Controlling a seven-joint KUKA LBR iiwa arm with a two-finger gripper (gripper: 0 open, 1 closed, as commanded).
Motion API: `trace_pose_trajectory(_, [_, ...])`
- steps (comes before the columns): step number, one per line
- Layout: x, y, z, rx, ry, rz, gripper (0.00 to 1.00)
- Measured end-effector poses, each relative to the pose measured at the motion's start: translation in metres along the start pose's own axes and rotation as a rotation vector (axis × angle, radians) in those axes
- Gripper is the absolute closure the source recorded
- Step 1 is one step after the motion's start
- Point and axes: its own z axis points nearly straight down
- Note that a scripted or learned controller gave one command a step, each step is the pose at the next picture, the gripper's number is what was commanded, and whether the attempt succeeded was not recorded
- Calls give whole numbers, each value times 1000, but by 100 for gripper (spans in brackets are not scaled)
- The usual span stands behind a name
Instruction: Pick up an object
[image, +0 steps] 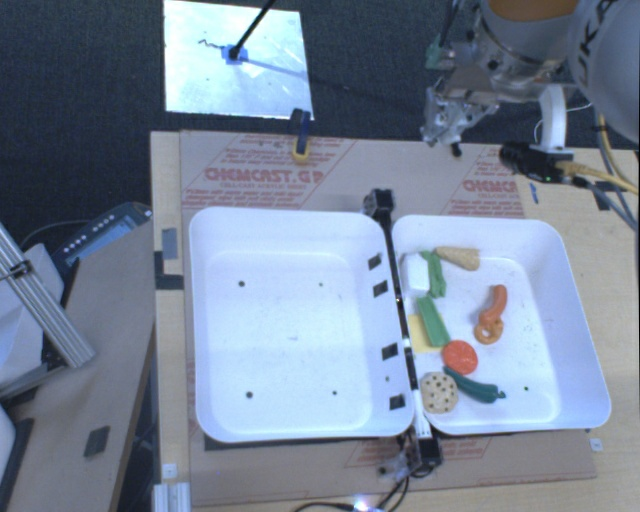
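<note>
The right bin (560, 300) holds several small toy foods along its left half. A tan wedge (458, 258) lies at the back beside a thin green pod (435, 272) and a white block (413, 270). An orange twisted piece (491, 315) sits mid-bin. Closer to the front are a green bar (432, 320) on a yellow slab (420, 337), a red disc (460, 356), a dark green curved piece (478, 388) and a speckled cookie (438, 393). My gripper (443, 130) hangs high beyond the back edge of the right bin, far from all of them, with nothing visibly in it.
The left bin (205, 300) adjoins the right one at a black-clipped divider (395, 300). A yellow and blue clamp (299, 135) stands on the cardboard behind the left bin. A shiny sheet (235, 60) lies farther back. A grey device (105, 232) sits left of the bench.
</note>
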Motion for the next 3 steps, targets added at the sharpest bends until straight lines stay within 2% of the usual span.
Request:
trace_pose_trajectory(1, [117, 1, -146, 1, 6, -8, 100])
trace_pose_trajectory(2, [161, -4, 83, 35, -3, 1, 100])
trace_pose_trajectory(3, [162, -43, 163, 29, -2, 8, 100])
